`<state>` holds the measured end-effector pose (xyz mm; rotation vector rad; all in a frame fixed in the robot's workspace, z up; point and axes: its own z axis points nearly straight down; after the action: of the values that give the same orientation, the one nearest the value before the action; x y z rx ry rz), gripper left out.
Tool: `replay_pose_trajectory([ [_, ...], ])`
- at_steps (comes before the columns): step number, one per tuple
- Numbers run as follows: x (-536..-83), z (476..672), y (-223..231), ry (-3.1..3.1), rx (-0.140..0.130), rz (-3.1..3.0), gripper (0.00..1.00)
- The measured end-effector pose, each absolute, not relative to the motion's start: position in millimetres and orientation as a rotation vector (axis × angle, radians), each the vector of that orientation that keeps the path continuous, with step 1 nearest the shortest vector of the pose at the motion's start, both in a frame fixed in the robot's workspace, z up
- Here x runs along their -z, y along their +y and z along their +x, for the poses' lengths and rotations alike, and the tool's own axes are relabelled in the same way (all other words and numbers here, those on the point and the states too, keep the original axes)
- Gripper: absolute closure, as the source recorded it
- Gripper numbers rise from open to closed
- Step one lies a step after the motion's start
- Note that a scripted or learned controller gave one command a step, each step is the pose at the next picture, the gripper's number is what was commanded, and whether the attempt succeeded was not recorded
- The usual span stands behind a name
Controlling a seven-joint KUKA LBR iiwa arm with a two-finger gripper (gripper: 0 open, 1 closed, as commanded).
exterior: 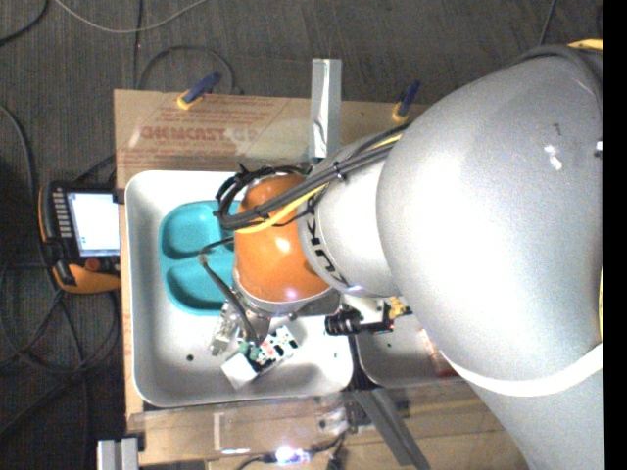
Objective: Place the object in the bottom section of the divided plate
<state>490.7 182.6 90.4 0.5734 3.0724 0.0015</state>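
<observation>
Arm over the left bin, gripper low beside the teal divided plate.

Nearest us, the grey arm [490, 253] bulks across the right of the view, hiding most of the right bin [392, 370]. Below its orange band [274, 248] we see the gripper [245, 346] just off the divided plate's [191, 233] lower edge, down near the floor of the left bin [157, 360]; we cannot tell how its fingers stand or whether anything sits between them. A small white block with coloured marks [260, 355] lies at the gripper, also just below the plate. The plate itself rests in the left bin, partly under the wrist. Beyond the plate's left side, outside the bin, sits a handheld pendant [83, 233].
</observation>
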Motion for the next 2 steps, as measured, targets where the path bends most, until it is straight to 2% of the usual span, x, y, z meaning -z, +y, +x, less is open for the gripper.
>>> replay_pose_trajectory([
  [1,-90.6,492.1,205.4,3.12,0.0,0.149,1.0],
  [2,-85.0,524.6,239.2,3.114,0.012,0.622,1.0],
])
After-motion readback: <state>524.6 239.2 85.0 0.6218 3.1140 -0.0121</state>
